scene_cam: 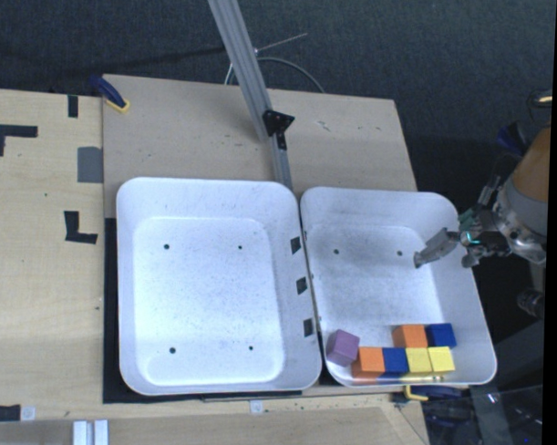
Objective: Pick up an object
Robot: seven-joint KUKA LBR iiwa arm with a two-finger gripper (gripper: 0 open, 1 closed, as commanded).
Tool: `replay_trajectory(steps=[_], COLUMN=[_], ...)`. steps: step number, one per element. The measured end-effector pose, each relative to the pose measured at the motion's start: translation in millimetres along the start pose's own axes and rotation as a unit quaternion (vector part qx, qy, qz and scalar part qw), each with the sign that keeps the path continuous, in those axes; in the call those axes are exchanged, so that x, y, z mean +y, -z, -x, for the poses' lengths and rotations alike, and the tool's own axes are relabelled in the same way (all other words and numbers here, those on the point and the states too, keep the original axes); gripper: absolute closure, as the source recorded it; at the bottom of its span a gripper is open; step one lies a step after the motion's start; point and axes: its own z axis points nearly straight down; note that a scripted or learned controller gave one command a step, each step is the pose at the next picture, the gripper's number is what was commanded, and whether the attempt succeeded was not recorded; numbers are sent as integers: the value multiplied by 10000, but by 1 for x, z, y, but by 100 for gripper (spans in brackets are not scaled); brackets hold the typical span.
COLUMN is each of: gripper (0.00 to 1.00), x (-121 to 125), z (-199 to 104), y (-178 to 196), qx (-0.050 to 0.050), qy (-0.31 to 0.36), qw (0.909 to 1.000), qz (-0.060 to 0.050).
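Observation:
Several small blocks lie along the near edge of the right bin (459, 269). A purple cube (343, 345) is the leftmost. Beside it runs a row with an orange block (371, 359), a blue block (395, 360) and two yellow blocks (430, 360). Behind that row sit another orange block (409, 337) and another blue block (441, 335). My gripper (445, 246) hangs over the right bin's right rim, well behind the blocks and apart from them. Nothing is seen in it.
The left bin (131, 257) stands next to the right one on a tan bench. A slanted metal rail (252, 75) runs down to the gap between the bins' far edges. Black clips (301, 283) sit along the seam between the bins.

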Motion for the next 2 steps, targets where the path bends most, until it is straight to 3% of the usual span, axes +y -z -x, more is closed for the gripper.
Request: replay_trajectory(steps=[2], gripper=[0], x=[-10], z=[-73], y=[-111], qx=[4], qy=[1], qw=[10000], qz=[-33])
